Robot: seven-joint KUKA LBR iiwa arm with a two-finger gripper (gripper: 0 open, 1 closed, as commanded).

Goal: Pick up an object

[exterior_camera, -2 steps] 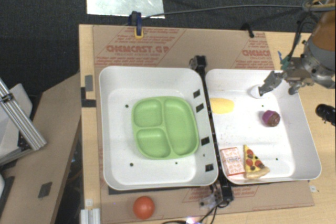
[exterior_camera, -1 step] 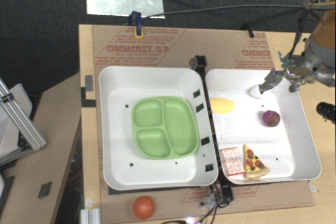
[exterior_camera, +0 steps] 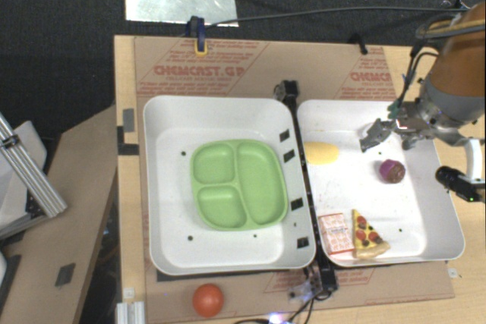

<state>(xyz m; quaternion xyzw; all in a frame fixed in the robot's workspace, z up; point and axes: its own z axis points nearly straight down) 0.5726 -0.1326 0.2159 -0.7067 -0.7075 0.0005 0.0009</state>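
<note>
Where the right bin (exterior_camera: 448,239) holds a purple object (exterior_camera: 392,171), we see our hand (exterior_camera: 377,135) above it; whether it is clenched we cannot tell.

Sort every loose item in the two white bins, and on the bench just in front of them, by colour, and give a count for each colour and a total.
Green: 1, the divided tray
Yellow: 1, the oval piece
Purple: 1, the round piece
Red and white: 1, the small packet
Mixed yellow and red: 1, the pizza slice
Orange-red: 1, the ball on the bench
Total: 6
</note>
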